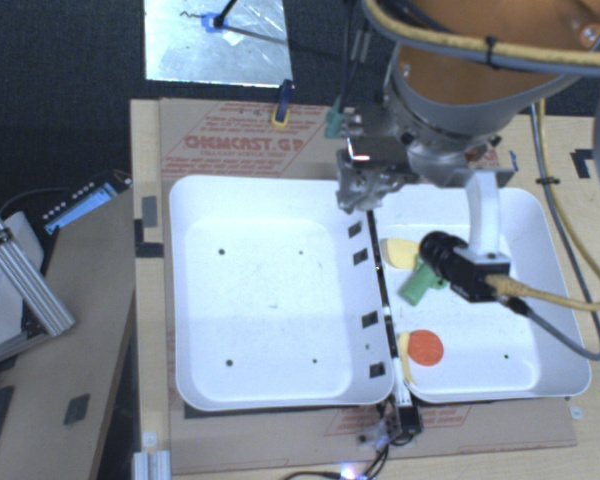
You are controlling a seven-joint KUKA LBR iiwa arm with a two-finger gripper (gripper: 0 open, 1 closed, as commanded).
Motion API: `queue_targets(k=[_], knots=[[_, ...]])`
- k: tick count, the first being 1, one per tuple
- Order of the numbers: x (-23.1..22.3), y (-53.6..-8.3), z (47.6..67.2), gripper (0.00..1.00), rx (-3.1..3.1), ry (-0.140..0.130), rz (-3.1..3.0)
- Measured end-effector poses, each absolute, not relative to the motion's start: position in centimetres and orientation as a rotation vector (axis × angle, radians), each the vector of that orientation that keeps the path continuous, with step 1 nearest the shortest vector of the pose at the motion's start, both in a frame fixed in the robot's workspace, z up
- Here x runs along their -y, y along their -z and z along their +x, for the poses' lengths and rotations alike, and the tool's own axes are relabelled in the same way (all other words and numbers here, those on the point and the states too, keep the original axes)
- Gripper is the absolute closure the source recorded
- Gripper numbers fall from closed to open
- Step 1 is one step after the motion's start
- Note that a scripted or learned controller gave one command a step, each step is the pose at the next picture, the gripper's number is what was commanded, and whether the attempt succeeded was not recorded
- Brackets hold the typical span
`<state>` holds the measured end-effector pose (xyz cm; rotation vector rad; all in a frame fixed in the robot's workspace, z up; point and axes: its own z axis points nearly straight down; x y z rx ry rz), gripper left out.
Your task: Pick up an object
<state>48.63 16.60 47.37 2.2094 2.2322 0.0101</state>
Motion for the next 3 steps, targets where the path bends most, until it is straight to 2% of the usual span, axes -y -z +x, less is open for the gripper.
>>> queue_targets(k=[2, 3], knots=[[-23.6, -47.6, 48.6, 1.00, -2.228, -0.005, 2.215], [-23.4, -49.5, 48.6, 1.00, -2.227, -0.005, 2.216]])
